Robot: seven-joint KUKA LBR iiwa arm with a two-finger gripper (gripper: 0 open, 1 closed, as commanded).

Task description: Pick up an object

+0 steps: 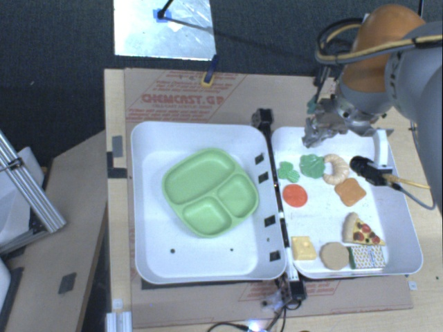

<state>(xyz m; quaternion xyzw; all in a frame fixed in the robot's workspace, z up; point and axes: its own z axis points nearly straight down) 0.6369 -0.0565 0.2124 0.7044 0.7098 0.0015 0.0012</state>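
My pincer (313,139) hovers over the right bin (401,213), near its 11 o'clock corner; I cannot tell how it is set or whether it has anything. Just below it, at 6 o'clock, lies the green leafy piece (312,165), with a pale ring (337,167) touching it at 3 o'clock and a red disc (295,196) at 7 o'clock. The green divided plate (210,191) sits in the left bin (149,206)

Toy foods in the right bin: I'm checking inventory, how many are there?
8: broccoli, pretzel, tomato, toast, pizza, cheese, cookie, patterned cracker. The arm may hide others.
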